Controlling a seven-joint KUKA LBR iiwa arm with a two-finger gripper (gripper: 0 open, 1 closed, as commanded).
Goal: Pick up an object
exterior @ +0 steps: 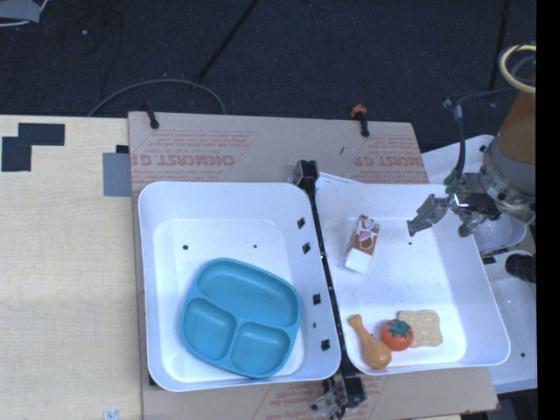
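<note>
The small carton (363, 242) with a printed picture lies in the right bin (455, 274); its writing is too small to read. The end effector (446, 215) hovers right of it, fingers spread wide, holding nothing.

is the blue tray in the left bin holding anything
Empty: the blue tray lies flat in the left bin, and all three compartments show bare blue plastic.

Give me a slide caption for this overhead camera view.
Tool over right bin holding carton, drumstick, tomato, toast; blue tray in left bin.
</note>
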